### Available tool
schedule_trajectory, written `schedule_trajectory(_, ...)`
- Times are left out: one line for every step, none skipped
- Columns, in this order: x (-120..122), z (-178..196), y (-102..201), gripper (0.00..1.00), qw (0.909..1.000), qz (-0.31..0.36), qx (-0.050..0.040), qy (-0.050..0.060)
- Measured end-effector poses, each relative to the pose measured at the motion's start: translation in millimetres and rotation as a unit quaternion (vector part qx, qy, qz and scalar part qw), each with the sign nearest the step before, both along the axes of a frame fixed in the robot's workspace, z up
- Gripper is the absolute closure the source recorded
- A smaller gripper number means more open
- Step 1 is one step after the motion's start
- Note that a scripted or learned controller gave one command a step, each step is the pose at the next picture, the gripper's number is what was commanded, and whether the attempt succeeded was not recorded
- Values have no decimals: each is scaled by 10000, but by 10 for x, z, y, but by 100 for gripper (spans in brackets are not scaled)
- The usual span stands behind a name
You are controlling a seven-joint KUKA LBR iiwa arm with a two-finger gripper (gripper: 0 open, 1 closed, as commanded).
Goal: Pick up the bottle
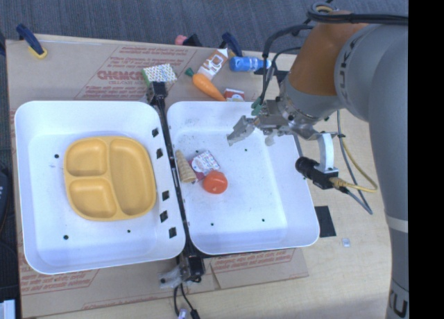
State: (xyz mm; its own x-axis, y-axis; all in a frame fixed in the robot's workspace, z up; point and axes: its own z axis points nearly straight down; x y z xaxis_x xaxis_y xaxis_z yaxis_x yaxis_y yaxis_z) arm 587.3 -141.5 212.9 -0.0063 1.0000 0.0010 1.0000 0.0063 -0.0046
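A small white bottle with an orange label [213, 64] lies on the cardboard behind the right bin [291, 193], outside it. Next to it on the right lies a blue bottle [244, 64]. My gripper [252, 134] hangs over the back part of the right bin, in front of and to the right of both bottles and apart from them. It is open, with nothing between its fingers. In the right bin, left of the gripper, lie a red and white packet [203, 162], an orange-red ball [215, 183] and a tan cone [184, 166].
An orange carrot [207, 87] and a small red and white piece [234, 93] lie just behind the right bin's rim. The left bin [35, 137] holds a yellow divided plate [109, 177]. A patterned block [159, 73] sits at the divider's far end.
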Motion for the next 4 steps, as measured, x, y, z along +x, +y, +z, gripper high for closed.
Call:
schedule_trajectory(274,-1159,13,0,9742,-2255,-1,15)
schedule_trajectory(274,-1058,16,100,9748,-2229,4,35)
schedule_trajectory(-739,-1108,320,100,9610,-2765,-7,20)
schedule_trajectory(-1107,690,463,100,9581,-2865,-11,-6)
